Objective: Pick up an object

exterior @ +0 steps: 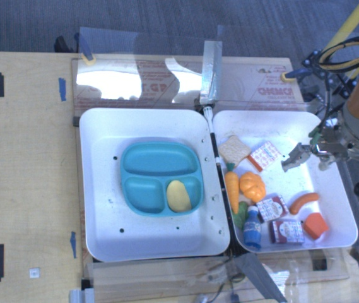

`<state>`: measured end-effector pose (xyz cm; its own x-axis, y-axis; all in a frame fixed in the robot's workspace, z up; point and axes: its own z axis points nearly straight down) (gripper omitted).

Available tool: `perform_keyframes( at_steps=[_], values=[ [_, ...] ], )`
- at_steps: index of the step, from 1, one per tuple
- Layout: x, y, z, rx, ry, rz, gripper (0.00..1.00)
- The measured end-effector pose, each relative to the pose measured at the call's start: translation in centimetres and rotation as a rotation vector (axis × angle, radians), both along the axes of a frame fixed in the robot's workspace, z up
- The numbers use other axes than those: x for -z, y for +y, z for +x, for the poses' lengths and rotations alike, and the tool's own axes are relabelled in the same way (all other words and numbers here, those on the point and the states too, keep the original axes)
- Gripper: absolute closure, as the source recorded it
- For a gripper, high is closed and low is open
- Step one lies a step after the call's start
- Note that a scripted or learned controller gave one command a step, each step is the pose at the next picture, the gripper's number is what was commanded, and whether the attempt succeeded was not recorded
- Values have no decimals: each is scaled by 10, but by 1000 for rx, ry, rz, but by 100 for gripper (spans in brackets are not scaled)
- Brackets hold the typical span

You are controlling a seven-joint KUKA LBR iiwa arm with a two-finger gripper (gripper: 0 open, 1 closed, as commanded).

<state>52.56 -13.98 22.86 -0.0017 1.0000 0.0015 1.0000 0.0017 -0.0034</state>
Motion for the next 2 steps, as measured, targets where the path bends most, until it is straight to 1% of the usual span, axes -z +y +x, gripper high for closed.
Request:
perform_keyframes(
  at_steps=[1, 2],
  values=[
    [122, -30, -24, -212, -14, -4, 0],
    [135, -16, -37, -309, -30, -12, 0]
  ],
)
